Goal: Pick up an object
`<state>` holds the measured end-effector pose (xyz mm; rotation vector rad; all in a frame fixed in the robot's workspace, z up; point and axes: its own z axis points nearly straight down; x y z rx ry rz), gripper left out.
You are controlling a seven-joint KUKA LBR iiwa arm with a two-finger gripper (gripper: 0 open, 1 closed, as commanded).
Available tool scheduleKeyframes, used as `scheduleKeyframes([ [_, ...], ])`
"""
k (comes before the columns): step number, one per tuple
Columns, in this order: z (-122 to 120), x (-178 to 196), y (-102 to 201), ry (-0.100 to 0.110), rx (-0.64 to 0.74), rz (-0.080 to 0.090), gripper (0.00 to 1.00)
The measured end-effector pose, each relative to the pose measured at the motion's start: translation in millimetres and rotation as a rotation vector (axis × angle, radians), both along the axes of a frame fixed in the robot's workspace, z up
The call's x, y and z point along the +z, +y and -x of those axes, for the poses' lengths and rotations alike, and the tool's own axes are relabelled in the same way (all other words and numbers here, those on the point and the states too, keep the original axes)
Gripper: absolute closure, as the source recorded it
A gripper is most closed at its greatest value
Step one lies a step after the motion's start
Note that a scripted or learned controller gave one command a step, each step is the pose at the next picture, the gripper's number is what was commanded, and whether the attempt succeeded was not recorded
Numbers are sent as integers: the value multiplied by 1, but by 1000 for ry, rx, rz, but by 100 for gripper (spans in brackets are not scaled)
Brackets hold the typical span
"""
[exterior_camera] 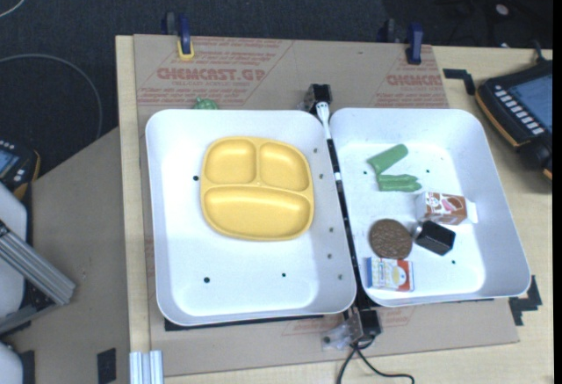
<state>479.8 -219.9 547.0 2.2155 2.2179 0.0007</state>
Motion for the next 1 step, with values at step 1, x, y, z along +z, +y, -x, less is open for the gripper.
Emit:
scheduleKeyframes([
  [1,-1,11,0,-4,1,3,100],
])
